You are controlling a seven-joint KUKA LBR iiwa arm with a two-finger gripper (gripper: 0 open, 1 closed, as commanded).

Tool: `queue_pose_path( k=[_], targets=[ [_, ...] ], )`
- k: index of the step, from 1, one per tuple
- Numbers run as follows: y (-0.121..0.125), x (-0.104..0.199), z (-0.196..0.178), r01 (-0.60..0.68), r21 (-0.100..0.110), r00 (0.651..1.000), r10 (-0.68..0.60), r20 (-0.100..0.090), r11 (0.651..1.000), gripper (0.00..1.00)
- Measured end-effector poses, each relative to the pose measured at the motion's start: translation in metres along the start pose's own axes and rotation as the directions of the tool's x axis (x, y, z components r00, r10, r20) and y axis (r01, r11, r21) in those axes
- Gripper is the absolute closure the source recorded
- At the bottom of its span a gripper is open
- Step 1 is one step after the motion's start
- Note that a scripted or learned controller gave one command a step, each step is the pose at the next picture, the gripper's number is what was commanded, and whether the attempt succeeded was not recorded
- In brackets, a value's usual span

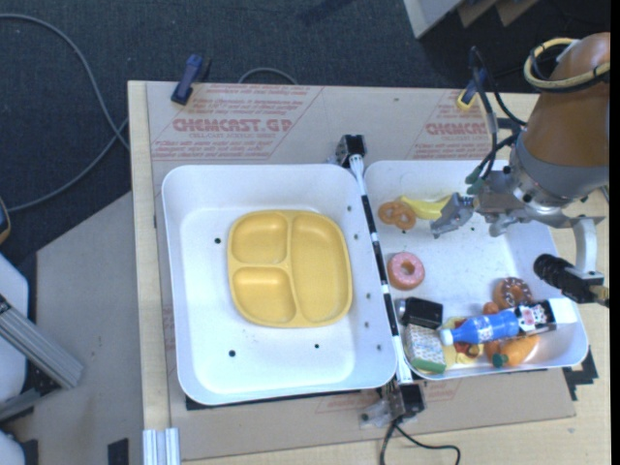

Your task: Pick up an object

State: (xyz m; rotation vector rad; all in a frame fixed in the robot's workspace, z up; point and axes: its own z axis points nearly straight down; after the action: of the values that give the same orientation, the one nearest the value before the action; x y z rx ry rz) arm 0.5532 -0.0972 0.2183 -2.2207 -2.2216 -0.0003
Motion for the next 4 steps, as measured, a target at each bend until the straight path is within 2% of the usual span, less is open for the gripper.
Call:
queue_pose_path(
  k=[1,2,3,4],
  targets=[
    [-0.068,-0.012,0.123,0.000,-0.002,1.000,0.000,0.001,1.000,0.00],
    [-0.067,-0.012,0.113,-0.002,-0.004,1.000,0.002,0.001,1.000,1.00],
    [-0.064,-0.049,0.008,-0.001,-0.003,1.000,0.001,0.002,1.000,1.00],
    [-0.064,-0.049,0.009,-0.001,-0.001,1.000,0.001,0.001,1.000,0.00]
  ],
)
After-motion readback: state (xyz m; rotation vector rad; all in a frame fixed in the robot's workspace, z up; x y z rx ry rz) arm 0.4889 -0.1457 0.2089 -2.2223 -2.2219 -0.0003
